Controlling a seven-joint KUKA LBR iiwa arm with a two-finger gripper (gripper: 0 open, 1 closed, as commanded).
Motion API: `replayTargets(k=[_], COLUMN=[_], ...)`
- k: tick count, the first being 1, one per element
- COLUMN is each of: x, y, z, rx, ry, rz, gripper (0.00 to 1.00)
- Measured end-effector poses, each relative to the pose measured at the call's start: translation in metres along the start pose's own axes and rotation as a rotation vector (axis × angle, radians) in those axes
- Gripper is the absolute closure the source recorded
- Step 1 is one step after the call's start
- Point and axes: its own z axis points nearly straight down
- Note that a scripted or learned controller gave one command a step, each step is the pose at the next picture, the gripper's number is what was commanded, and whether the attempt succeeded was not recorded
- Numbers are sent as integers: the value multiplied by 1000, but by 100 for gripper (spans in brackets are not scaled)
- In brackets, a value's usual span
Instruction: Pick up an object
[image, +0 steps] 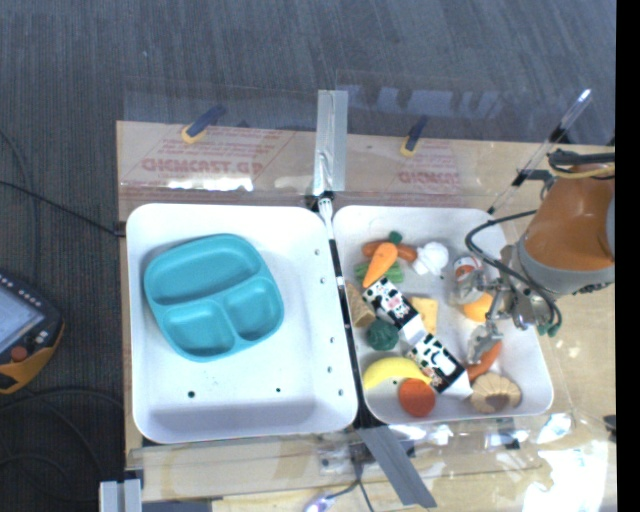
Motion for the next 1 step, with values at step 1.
replayTargets(k=[1], x=[-2], y=[2], z=[-11], rx=[2], ry=[-2], rz=[-3], gripper=[100])
